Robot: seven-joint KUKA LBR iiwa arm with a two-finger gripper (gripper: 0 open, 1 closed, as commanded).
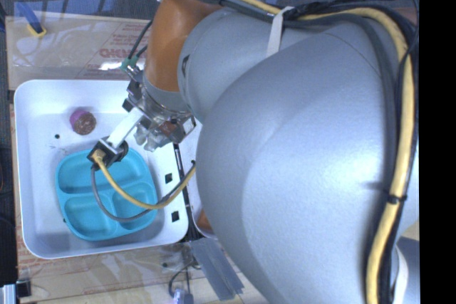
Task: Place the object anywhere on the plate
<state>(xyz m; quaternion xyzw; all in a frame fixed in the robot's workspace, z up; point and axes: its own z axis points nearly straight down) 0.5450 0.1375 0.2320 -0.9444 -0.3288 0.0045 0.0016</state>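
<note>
Just beyond the blue plate [78, 185] sits a roundish purple object [83, 121]; whether the tool [152, 130] is open I cannot tell.

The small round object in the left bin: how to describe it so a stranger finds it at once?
Find the white bin on the view's left, which holds a blue divided plate. Beyond the plate, toward the bin's far left corner, the small round object lies on the white floor. It alone is purplish brown, apart from the plate.
</note>
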